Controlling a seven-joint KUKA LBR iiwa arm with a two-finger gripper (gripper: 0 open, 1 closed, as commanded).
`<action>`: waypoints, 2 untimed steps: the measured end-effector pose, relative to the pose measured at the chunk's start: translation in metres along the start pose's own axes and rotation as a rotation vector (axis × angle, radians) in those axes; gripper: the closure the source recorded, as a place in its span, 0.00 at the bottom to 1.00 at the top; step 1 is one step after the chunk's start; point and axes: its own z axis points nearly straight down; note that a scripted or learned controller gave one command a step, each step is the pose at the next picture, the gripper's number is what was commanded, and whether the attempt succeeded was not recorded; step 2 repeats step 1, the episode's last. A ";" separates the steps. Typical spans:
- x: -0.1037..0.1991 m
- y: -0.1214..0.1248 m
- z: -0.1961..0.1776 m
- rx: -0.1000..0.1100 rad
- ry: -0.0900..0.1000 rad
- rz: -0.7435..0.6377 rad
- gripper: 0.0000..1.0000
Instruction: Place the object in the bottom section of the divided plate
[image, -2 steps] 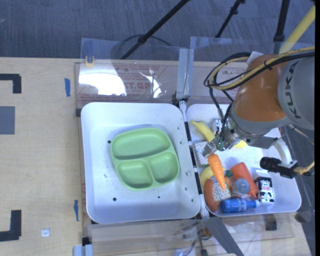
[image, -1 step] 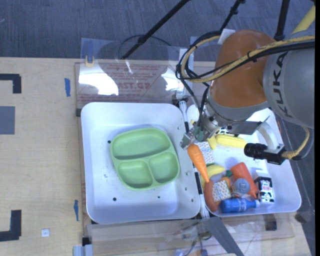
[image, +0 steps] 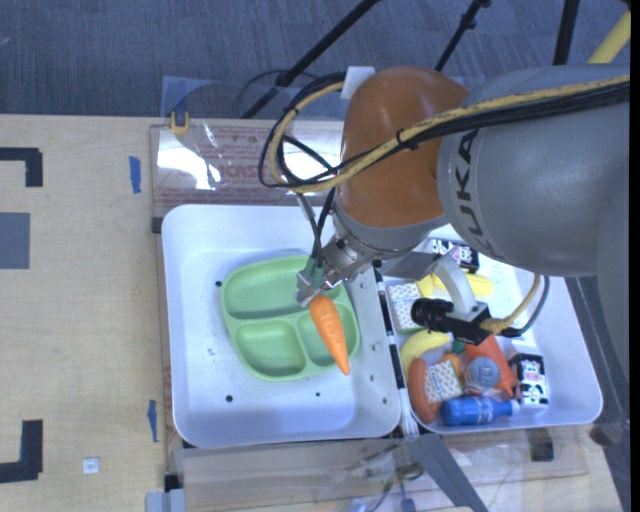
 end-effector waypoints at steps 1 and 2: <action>0.000 0.000 0.000 0.000 0.000 0.000 0.00; 0.000 0.000 0.000 0.000 0.000 0.000 0.00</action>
